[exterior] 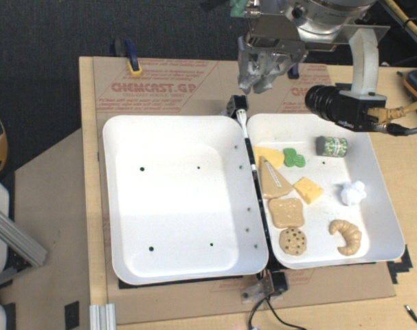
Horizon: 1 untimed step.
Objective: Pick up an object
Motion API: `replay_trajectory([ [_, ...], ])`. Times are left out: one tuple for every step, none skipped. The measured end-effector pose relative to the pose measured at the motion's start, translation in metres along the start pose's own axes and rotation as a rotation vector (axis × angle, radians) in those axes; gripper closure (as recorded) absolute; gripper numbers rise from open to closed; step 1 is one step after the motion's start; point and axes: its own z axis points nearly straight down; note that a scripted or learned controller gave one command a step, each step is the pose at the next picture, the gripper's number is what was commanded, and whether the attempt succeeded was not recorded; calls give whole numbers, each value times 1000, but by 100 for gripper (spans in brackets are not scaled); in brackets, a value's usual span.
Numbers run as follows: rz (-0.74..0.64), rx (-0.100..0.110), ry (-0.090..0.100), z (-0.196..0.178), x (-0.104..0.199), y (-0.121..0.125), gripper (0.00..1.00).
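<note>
My gripper (261, 71) hangs high above the back edge of the bench, near the seam between the two bins, and nothing shows between its fingers. The right bin (380, 184) holds several items: a green-labelled can (331, 146) lying on its side, a green toy (293, 159), a yellow wedge (270, 158), a tan wedge (275, 181), a yellow cheese cube (308, 190), a toast slice (286, 212), a chocolate-chip cookie (292, 240), a croissant (347, 236) and a white crumpled lump (353, 193).
The left bin (174, 198) lies beside the right one on a brown board (160, 84). A black camera-like device (339, 106) juts over the right bin's back rim. A blue and yellow clamp (132, 57) grips the board's back left edge.
</note>
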Motion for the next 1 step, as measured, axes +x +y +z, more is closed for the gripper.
replay_trajectory([
  [17, -2, -2, 0, -108, -36, 100],
])
